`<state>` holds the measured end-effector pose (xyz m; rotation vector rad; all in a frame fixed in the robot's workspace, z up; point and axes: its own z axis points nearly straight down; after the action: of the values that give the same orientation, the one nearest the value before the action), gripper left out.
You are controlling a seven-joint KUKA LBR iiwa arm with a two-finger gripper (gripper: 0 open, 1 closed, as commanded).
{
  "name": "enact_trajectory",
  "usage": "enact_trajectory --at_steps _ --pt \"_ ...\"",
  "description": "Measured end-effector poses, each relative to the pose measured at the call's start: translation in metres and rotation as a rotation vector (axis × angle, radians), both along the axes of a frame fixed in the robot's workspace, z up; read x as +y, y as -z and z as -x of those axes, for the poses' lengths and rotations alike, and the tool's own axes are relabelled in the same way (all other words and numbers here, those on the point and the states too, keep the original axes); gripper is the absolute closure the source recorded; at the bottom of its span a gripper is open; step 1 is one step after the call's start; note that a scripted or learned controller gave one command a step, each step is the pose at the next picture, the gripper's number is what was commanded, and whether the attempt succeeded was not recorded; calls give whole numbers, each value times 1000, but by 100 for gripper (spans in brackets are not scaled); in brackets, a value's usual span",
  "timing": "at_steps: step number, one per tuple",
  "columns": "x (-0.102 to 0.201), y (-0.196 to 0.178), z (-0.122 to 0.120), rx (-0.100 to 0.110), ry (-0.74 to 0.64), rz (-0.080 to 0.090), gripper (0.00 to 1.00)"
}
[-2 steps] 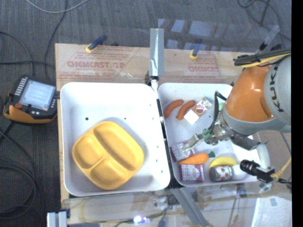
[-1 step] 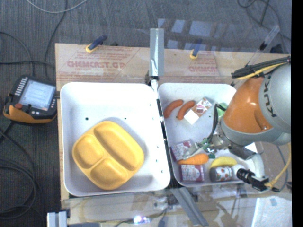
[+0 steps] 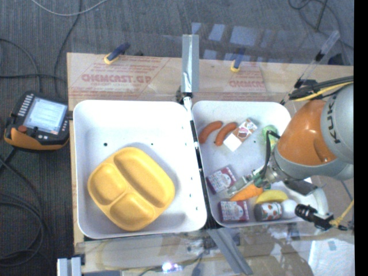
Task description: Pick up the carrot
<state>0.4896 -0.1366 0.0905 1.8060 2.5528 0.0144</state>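
The carrot (image 3: 244,194) is orange with a green top and lies flat near the front of the right bin (image 3: 241,104), pointing left. My gripper (image 3: 260,179) hangs low just over the carrot's green right end, at the tip of the grey arm with the orange band (image 3: 303,135). The wrist hides where the gripper meets the carrot, so I cannot see whether they touch.
Crowding the carrot are a maroon packet (image 3: 221,180) to its upper left, another packet (image 3: 234,211) in front, a banana (image 3: 271,196) and a can (image 3: 268,211) to its right. Two sausages (image 3: 210,131) and a small carton (image 3: 246,129) lie at the back. The left bin (image 3: 103,119) holds a yellow divided plate (image 3: 131,187).
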Motion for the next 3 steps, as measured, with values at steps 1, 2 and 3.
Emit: enact_trajectory --at_steps 1,2,3 --pt "0 -10 -2 -4 0 0 100" --pt "69 -92 6 20 173 -1 100" --pt "69 -92 6 20 173 0 0"
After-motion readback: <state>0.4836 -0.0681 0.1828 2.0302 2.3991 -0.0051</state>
